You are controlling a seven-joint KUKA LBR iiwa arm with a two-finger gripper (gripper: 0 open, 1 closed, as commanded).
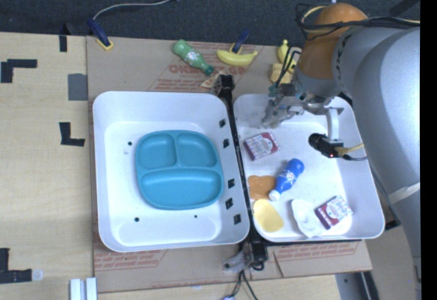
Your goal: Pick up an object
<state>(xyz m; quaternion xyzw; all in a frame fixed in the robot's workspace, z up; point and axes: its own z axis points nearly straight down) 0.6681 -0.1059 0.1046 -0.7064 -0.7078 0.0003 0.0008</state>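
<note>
We see the gripper (276, 114) low at the right bin's (362, 186) far edge, just above the red packet (261, 145); we cannot tell its closure. Blue bottle (287, 178) lies mid-bin.

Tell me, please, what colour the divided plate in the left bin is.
Light blue; the divided plate shows best in the camera view.

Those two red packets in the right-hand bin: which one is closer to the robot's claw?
The red packet near the bin's upper left, just below the gripper. The other red packet lies by the bottom right corner.
</note>
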